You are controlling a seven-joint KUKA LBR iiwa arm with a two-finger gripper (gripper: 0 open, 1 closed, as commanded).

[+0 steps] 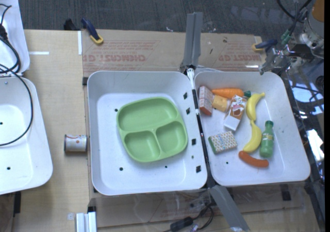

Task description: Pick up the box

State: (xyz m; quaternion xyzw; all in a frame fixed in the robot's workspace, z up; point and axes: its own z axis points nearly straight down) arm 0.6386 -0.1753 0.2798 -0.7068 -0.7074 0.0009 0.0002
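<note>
Gripper [278, 61] parked upper right of frame, finger state indeterminable, clear of box [223, 142] lying low in right bin [294, 169].

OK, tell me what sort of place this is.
Most likely a robotics lab test bench, not a kitchen. Two white bins sit side by side on cardboard; the right one holds toy food such as a banana, and a green divided tray lies in the left.

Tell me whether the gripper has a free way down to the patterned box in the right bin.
Probably yes. The patterned box lies flat with nothing on top, a small gap from the lower banana and carton. The gripper is beyond the right bin's far corner.
</note>
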